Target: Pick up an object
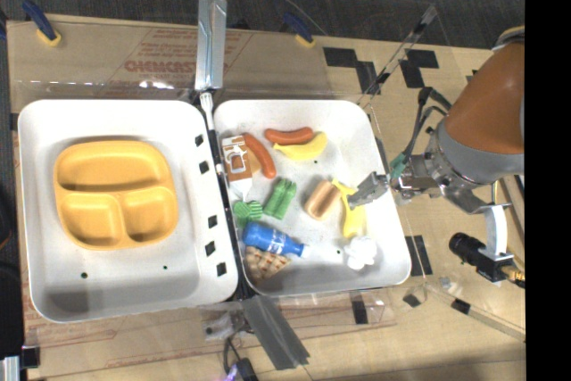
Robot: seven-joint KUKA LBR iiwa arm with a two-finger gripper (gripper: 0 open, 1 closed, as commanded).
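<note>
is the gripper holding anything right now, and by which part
It cannot be told. The gripper sits at the right edge of the right bin, just above a yellow toy, but no object is seen in its grasp.

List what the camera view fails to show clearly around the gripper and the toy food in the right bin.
- Two-finger gripper: too small and blurred in the camera view to tell open from shut.
- Yellow banana-shaped toy: its upper end is covered by the gripper.
- Tan waffle-patterned toy: partly covered by the blue plastic bottle.
- Grey and orange arm: cut off by the right edge.
</note>
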